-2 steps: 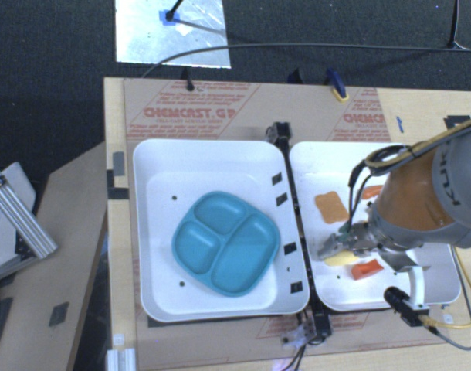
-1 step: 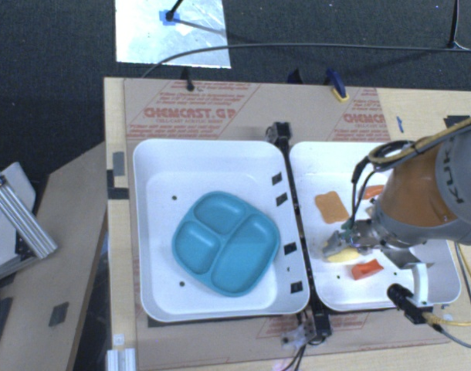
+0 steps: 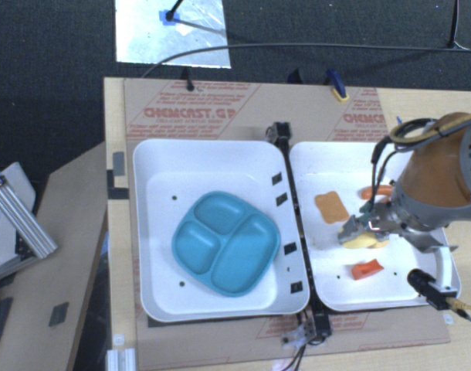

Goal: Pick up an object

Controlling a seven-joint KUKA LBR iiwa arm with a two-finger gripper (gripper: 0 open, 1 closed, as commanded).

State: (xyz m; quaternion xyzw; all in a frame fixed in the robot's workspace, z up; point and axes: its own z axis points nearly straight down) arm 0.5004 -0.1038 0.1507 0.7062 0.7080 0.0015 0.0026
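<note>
Gripper (image 3: pixel 357 229) lowered into the right bin (image 3: pixel 313 284), directly over a pale yellow object (image 3: pixel 365 242), evidently positioned to grasp it; grip state cannot be told; orange slab (image 3: pixel 330 205) and red piece (image 3: pixel 366 269) lie beside that object; blue divided plate (image 3: pixel 225 242) occupies the left bin (image 3: pixel 158 207).

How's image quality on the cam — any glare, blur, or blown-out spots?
Camera view: the reflective sheet at the top glares nearly white; the white bins' floors are bright but keep soft shadows along their walls; the blue divided plate is evenly lit and fairly sharp; the gripper and the yellowish item under it look soft and hard to separate.
</note>
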